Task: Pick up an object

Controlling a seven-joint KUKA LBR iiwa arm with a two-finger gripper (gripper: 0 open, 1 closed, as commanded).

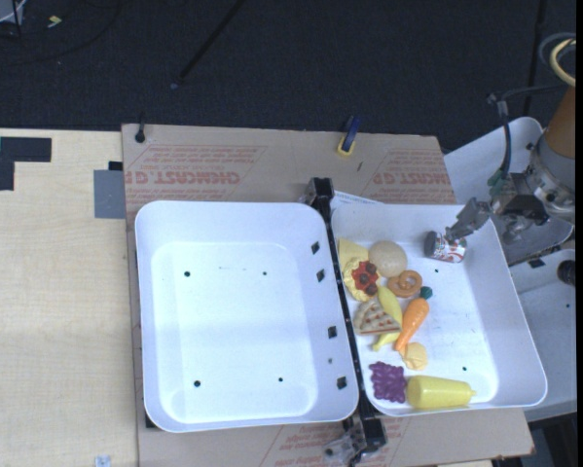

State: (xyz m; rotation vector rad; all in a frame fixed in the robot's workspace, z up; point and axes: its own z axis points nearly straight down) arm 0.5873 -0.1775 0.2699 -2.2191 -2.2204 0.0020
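Note:
The right white bin [495, 329] holds a heap of toy foods. Among them are a beige round piece [388, 257], an orange carrot [413, 321], a bunch of purple grapes [388, 380] and a long yellow piece [437, 391]. My gripper [455, 235] reaches in from the right, over the bin's far right part. Right at its tip is a small silver and red-white object [446, 249]. Whether the gripper holds that object or only touches it cannot be made out.
The left white bin [155, 290] stands beside the right one, with a black divider [336, 300] between them. Both rest on a cardboard sheet [223, 168]. A blue and yellow clip [347, 136] sits at the sheet's far edge.

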